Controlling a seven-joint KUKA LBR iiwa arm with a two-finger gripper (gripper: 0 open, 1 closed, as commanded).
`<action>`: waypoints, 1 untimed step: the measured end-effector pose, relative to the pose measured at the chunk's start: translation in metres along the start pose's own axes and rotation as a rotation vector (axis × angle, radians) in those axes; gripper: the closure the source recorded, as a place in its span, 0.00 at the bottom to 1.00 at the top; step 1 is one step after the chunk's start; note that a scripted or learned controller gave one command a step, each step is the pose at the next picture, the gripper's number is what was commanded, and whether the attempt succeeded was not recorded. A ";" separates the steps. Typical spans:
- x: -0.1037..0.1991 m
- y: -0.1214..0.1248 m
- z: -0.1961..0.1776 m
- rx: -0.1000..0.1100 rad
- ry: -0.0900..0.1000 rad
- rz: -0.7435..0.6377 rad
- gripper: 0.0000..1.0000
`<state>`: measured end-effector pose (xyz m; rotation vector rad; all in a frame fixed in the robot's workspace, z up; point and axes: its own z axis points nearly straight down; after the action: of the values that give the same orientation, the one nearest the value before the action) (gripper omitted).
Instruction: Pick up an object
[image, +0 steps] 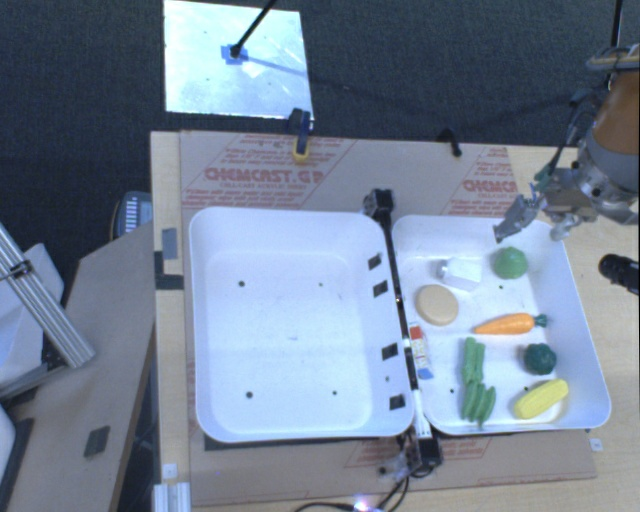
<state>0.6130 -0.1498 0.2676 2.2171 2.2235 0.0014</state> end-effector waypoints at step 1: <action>0.000 0.001 -0.011 -0.004 0.000 -0.004 1.00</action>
<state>0.6139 -0.1495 0.2787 2.2113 2.2256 0.0054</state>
